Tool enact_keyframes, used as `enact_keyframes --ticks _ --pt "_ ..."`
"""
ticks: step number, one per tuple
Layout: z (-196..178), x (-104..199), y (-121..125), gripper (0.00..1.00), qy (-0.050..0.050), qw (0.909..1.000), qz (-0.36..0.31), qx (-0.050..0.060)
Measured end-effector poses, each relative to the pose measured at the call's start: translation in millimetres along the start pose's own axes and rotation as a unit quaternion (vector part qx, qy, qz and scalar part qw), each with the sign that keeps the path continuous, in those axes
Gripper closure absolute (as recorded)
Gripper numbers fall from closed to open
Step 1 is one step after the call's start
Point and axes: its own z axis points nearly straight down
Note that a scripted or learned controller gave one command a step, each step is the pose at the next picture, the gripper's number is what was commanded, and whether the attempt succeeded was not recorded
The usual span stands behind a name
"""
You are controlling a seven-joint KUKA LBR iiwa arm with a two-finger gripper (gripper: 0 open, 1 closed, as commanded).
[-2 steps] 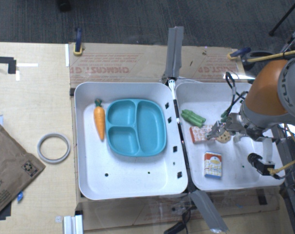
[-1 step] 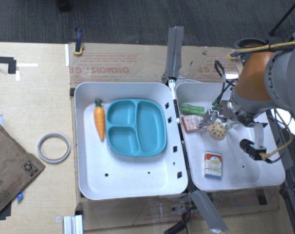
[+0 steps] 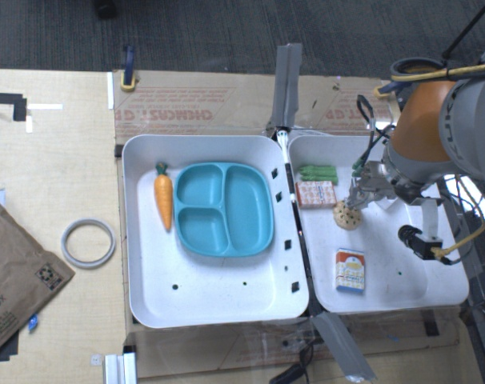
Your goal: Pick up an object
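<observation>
Gripper (image 3: 356,202) down inside right bin (image 3: 402,294), tips at or just above cookie (image 3: 347,215); opening of fingers impossible to judge from this angle, grasp not confirmed; pink-and-white packet (image 3: 315,194) just left of cookie, green item (image 3: 318,173) beyond packet toward far rim; small carton (image 3: 350,271) nearer than cookie; left bin (image 3: 146,294) well left of cookie, holding blue divided plate (image 3: 226,210) and carrot (image 3: 163,198).
</observation>
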Motion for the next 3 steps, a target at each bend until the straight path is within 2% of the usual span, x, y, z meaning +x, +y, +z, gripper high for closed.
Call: enact_keyframes --ticks 1,2,3 --pt "0 0 0 0.00 0.000 1.0000 0.000 0.000" --pt "15 22 -20 0.00 0.002 0.9985 -0.054 0.006" --pt "16 21 12 0.00 0.002 0.9999 -0.010 0.007"
